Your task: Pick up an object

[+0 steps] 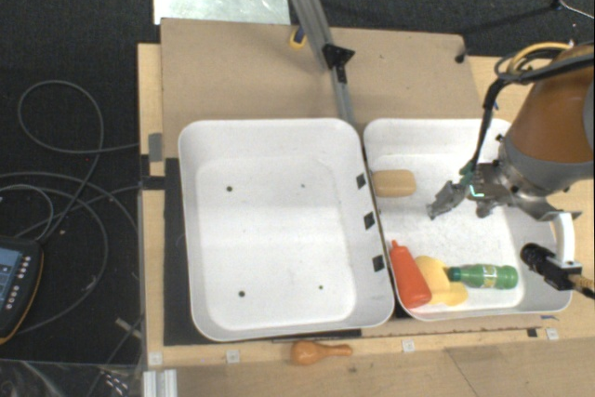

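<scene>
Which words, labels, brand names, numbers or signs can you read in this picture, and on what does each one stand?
None can be read.
Green bottle in the right bin: any label is too small and blurred to read.
Orange-red bottle: no legible print.
Handheld screen device on the floor at left: lit display, characters too small to read.

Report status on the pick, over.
Gripper above the right bin, fingers open, holding nothing. Tan block, orange bottle, yellow piece, green bottle lie in it. Nothing blocking.
</scene>
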### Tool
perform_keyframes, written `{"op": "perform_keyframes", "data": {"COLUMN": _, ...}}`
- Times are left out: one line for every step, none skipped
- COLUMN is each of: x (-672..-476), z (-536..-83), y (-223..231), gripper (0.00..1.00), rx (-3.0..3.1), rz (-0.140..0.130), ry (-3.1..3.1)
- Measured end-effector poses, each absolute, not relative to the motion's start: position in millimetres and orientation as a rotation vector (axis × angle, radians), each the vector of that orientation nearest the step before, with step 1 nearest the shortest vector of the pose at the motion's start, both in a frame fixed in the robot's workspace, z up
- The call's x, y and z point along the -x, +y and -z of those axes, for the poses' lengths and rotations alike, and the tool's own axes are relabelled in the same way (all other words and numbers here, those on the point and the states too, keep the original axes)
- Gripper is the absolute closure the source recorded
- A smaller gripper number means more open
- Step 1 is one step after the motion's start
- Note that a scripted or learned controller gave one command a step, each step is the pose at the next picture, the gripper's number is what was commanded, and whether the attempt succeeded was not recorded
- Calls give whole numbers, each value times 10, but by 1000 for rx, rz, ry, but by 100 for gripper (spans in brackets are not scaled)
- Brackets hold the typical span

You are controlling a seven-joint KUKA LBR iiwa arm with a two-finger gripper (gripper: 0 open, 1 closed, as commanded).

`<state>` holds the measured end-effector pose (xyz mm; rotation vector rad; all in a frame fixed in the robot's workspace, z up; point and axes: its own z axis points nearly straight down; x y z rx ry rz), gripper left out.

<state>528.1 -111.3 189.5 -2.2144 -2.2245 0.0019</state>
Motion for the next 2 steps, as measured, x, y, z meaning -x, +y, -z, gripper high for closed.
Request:
{"op": "perform_keyframes", "data": {"x": -5290, "z": -1910, "y": -1115, "gripper": 0, "rx": 2219, "rz": 2, "ry": -2224}}
{"op": "perform_keyframes", "data": {"x": -5292, "z": -1360, "y": -1214, "gripper": 0, "rx": 2219, "rz": -4, "ry": -2219}}
